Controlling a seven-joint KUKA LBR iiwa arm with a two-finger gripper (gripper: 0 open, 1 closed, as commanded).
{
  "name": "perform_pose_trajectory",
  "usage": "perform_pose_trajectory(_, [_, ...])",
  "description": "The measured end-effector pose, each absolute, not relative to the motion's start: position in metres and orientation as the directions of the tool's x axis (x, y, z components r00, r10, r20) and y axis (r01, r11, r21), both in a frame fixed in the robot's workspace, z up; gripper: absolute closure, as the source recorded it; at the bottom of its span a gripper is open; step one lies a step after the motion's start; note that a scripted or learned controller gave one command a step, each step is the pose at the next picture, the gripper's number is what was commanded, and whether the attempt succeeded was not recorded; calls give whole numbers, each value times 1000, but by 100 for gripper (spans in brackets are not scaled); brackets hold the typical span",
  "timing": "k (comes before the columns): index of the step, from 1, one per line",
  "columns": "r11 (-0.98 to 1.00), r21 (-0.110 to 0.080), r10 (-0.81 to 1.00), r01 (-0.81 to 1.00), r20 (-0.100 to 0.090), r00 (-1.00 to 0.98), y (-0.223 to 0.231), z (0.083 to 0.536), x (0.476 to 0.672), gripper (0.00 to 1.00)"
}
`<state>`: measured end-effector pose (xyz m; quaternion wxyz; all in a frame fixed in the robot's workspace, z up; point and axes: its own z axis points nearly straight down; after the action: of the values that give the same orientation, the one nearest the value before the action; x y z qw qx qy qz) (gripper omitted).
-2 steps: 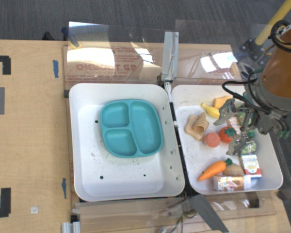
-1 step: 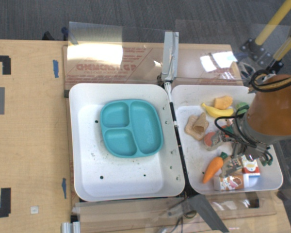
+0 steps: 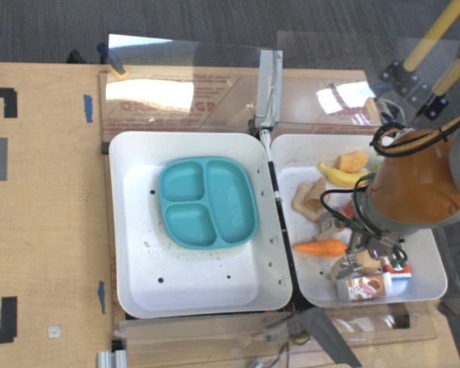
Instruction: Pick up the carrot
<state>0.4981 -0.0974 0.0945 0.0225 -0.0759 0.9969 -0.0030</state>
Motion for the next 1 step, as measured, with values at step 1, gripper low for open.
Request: perform_pose_trajectory(1, [947, 3, 322, 322, -21, -946, -95, 90, 493, 0])
